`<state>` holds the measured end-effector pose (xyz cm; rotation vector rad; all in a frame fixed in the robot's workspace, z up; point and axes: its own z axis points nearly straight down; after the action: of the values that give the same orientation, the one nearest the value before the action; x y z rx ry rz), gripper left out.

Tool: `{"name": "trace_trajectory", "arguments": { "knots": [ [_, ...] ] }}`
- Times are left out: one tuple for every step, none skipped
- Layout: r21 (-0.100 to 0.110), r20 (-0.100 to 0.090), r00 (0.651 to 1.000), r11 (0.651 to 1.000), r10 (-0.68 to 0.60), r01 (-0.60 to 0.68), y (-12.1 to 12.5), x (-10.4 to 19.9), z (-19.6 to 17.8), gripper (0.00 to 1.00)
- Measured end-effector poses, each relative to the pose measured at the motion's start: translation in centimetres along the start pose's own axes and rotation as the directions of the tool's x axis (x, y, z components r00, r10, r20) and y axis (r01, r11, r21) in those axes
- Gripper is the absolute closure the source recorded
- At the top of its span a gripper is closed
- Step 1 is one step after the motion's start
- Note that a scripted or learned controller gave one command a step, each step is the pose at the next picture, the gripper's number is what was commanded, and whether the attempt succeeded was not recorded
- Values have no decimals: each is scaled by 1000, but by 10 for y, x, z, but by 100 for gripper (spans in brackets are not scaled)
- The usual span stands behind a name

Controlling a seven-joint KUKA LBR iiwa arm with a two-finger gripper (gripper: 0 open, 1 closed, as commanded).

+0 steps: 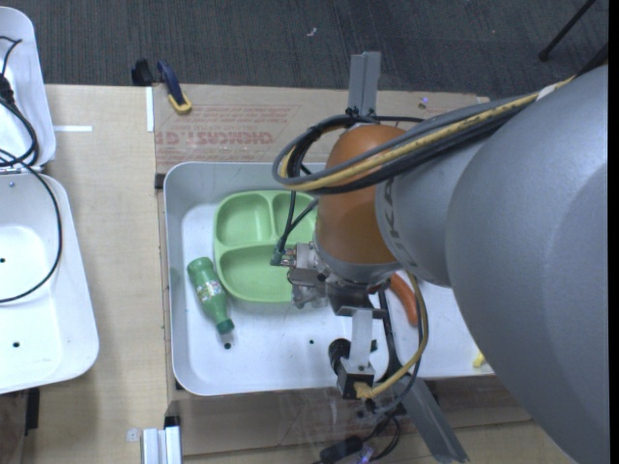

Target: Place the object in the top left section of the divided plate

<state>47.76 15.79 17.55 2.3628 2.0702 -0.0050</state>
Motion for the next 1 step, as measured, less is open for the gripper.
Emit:
{"name": "trace_trajectory", "arguments": {
  "knots": [
    [0, 1, 996, 996, -91, 91, 81, -28, -65, 100]
  ]
}}
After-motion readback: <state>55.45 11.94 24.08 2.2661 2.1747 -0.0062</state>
